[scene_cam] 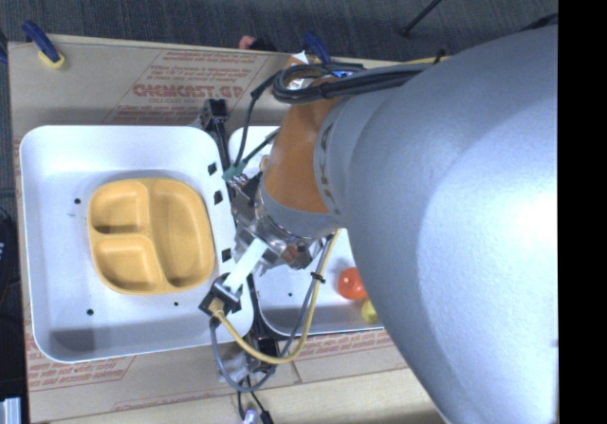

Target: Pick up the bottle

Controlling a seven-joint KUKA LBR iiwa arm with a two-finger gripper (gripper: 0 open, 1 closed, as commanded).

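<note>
My grey arm with its orange band reaches in from the right and covers most of the right bin. The gripper hangs below the wrist, low over the right bin's left side, close to the wall between the two bins. The wrist and cables hide what lies beneath it. A small orange round thing and a yellow bit peek out by the right bin's front wall, just right of the gripper. I cannot tell whether either is part of the bottle.
The left bin holds a yellow divided plate. A yellow cable and black wires hang from the wrist over the front edge. Blue clamps sit on the cardboard at the back.
</note>
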